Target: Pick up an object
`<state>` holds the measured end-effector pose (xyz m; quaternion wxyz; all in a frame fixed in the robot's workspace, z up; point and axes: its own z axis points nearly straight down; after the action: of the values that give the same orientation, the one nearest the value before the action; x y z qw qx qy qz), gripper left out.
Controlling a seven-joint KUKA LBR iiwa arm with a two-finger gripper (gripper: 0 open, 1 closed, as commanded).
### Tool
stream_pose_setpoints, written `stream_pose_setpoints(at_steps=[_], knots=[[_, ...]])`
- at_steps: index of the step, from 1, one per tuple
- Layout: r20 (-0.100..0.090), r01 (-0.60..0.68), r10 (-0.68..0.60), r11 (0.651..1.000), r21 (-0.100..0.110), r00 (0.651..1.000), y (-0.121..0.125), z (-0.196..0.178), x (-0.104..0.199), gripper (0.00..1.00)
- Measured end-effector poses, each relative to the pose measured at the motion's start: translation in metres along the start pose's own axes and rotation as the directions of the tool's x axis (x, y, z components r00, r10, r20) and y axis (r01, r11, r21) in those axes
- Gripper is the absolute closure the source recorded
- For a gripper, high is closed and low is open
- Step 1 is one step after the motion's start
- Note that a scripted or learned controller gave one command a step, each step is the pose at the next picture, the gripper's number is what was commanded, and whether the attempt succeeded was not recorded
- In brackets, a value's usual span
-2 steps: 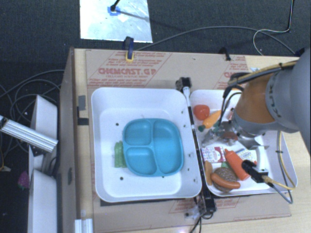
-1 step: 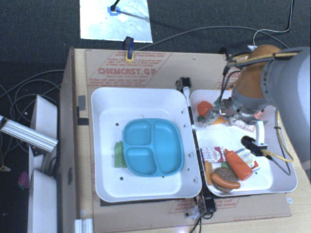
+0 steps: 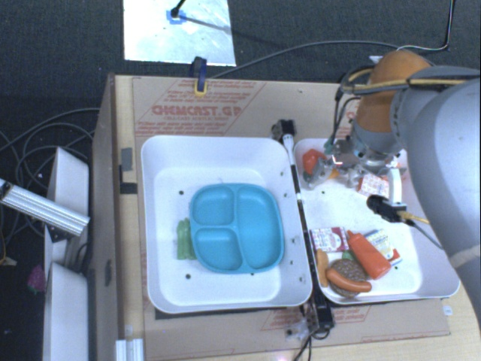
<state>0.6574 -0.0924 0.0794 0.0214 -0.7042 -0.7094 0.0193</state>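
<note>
We note gripper (image 3: 336, 162) low in right bin (image 3: 432, 273); grip state unclear. Smooth blue sectioned tray (image 3: 236, 227) lies in left bin (image 3: 167, 201).

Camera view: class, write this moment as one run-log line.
end effector: low over right white bin far end | blue divided plastic plate: left white bin | grasp: unconfirmed

Cardboard sheet (image 3: 225, 100) — red print "CHEMCAST GP"; rest illegible

Arm over the right bin (image 3: 432, 280)
The gripper (image 3: 328, 164) sits low at its far left corner; a blue tray (image 3: 237, 228) fills the left bin (image 3: 161, 201).
</note>
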Motion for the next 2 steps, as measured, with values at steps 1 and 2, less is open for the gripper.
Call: stream_pose_setpoints(at_steps=[1,2], knots=[[0.001,0.000,0.000,1.000,0.000,1.000,0.0000,0.0000,0.0002,0.00],[-0.003,0.000,0.000,1.000,0.000,1.000,0.0002,0.0001,-0.0012,0.00]])
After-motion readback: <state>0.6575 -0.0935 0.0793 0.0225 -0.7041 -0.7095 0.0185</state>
